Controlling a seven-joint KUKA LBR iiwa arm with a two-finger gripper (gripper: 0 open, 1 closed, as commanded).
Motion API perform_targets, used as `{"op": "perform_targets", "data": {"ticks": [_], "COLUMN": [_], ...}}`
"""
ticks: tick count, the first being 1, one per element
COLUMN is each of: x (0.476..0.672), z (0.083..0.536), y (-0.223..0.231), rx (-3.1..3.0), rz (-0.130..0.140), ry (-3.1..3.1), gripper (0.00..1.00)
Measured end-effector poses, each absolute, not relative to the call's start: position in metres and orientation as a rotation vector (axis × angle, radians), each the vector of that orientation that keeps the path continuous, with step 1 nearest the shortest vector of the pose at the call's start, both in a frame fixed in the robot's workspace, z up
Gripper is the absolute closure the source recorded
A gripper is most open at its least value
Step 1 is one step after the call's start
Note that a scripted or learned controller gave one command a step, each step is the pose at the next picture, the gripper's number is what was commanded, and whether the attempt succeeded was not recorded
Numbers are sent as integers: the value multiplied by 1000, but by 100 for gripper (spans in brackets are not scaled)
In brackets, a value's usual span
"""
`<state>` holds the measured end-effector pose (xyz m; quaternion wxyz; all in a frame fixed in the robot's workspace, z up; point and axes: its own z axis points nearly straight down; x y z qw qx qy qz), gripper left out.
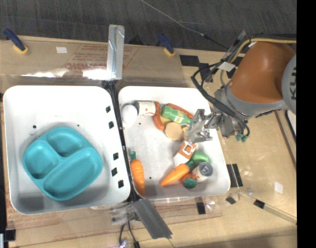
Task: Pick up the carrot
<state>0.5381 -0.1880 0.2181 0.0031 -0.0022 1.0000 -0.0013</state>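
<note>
1. Progress: nothing picked yet, as far as I can judge. The end effector (199, 128) hangs over the right bin (147, 182), near its right wall, above the clutter and not on any carrot. The whole grasp and lift are left to do.
2. End effector state: can't tell whether it is open or closed (metal parts blur together from this angle), and nothing shows gripped in it.
3. Carrot (175, 174): lies flat on the floor of the right bin, toward the front-right corner, just below and left of the end effector. Long axis runs diagonally, w/ the pointed tip toward the bin's front-left and the thick end w/ green top (198, 159) up-right, touching or just beside a small can (204, 170).
4. Second orange piece (137, 176) lies along the bin's left wall, long axis roughly front-to-back (also carrot-like, so which one is meant is unclear).
5. Other stuff: a green packet (176, 114) and a round tan item (173, 131) sit near the bin's middle-back; the left bin (13, 138) holds a teal divided plate (62, 161). Both bins rest on the tabletop (271, 190).
</note>
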Motion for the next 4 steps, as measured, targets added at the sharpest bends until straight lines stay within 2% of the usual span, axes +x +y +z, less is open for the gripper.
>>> {"op": "perform_targets", "data": {"ticks": [1, 2, 3, 4], "x": [604, 630, 657, 657], "z": [233, 224, 209, 162], "y": [-188, -159, -211, -210], "rx": [136, -129, -60, -78], "rz": [-2, -2, -3, 1], "ry": [3135, 3133, 3139, 3141], "gripper": [100, 100, 100, 100]}}
